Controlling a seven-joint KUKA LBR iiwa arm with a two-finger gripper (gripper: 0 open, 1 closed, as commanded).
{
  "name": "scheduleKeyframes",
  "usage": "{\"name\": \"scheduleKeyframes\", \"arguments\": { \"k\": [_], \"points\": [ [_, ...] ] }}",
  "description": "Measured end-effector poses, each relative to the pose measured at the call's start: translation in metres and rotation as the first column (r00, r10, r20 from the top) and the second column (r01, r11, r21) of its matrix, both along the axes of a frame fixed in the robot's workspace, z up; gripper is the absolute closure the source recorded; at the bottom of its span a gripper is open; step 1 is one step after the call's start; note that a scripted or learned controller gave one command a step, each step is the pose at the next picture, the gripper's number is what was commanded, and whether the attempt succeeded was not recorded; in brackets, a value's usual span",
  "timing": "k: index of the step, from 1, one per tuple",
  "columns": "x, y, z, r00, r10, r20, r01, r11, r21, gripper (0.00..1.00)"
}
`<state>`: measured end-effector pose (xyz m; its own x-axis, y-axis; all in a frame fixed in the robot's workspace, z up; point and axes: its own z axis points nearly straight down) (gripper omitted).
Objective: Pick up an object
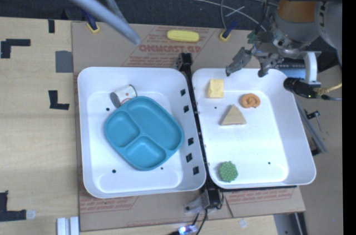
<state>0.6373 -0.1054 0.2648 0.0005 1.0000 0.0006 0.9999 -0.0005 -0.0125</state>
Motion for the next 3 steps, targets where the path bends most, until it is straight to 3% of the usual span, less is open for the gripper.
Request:
{"name": "scheduleKeyframes", "arguments": {
  "k": [1,3],
  "points": [
    [0.002,0.000,0.006,1.000,0.002,0.011,-0.002,1.000,-0.001,0.00],
    [-0.014,0.002,-0.092,1.000,0.002,0.007,-0.002,1.000,-0.001,0.00]
  ]
}}
